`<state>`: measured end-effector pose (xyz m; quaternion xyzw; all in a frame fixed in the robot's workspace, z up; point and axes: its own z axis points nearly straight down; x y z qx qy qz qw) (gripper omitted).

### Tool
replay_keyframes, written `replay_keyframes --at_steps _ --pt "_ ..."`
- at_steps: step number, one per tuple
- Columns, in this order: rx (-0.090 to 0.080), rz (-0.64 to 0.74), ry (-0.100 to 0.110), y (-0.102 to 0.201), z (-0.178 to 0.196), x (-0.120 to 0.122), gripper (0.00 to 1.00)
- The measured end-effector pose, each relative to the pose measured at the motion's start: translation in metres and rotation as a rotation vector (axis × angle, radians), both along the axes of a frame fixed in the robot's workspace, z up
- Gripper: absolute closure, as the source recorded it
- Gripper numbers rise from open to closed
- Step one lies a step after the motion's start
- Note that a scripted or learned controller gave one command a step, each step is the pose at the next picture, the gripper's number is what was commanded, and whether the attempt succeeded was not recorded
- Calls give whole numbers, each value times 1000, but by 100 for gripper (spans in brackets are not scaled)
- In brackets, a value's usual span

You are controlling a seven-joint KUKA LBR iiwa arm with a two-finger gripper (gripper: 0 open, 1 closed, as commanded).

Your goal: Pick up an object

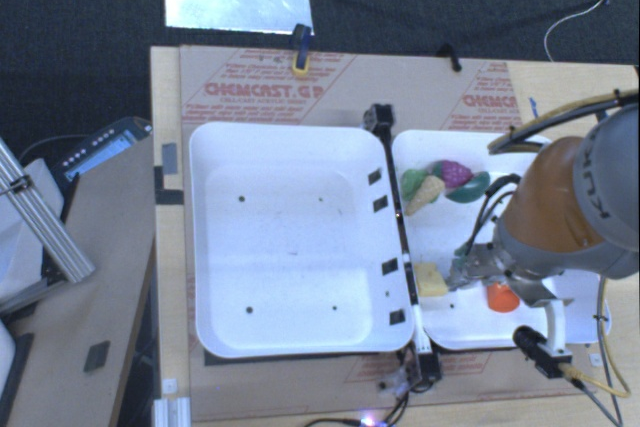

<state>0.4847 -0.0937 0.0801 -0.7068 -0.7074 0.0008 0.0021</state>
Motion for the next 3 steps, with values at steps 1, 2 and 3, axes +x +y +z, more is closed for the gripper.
replay_keyframes --at_steps 1,2,3 --pt "-10 -3 -20 -64 117 34 100" --pt "1 1 1 -11 -1 0 100" --pt "-8 -4 -11 -97 5 44 100"
